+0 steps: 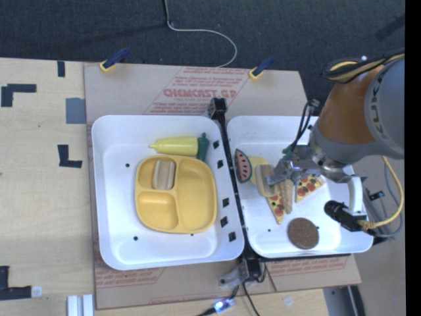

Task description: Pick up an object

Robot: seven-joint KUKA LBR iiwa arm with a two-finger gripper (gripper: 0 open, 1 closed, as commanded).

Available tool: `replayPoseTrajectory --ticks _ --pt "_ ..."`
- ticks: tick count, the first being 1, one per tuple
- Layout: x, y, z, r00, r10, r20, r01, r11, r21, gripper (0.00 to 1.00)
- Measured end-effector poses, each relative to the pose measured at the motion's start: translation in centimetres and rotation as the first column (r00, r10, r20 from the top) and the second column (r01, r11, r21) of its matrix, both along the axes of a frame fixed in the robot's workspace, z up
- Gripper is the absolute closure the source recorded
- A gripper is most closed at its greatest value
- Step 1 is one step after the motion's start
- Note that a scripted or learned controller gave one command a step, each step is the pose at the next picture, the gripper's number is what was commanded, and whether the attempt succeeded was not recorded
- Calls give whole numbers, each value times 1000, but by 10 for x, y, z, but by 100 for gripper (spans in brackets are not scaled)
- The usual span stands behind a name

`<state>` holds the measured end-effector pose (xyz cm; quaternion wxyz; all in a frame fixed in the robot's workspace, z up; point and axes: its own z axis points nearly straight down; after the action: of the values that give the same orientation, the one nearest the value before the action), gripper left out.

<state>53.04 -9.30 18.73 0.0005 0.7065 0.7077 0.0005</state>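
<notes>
Reaching Into the Right Bin Over the Toy Food

Reaching in from the right, the grey arm (368,120) bends down over the right bin (263,242), its orange band above the wrist facing the camera. The gripper (289,170) hangs low over the middle of that bin, right above a cluster of toy food. Whether it is open or closed, and whether it has hold of anything, cannot be told from this slanted view, since the wrist and its cables cover that spot.

Beneath and beside the gripper lie two pizza slices: one (279,199) points toward the near edge of the bin, the other (308,186) lies just to its right, partly under the wrist. A tan bread-like piece (264,178) sits touching the first slice on its left, with a bit of yellow behind it. A watermelon slice (243,165) lies near the wall between the bins. A round brown cookie (303,233) rests apart from the cluster, close to the near right corner.

In the left bin (112,176) a yellow divided plate (187,199) holds a small tan piece (163,174) in one compartment. A yellow bottle with a green cap (176,146) lies on its side just behind the plate.
</notes>
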Motion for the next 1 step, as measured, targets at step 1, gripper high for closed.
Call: replayPoseTrajectory --ticks 1 --pt "0 1 39 1000 0 0 0 1000 0 100"
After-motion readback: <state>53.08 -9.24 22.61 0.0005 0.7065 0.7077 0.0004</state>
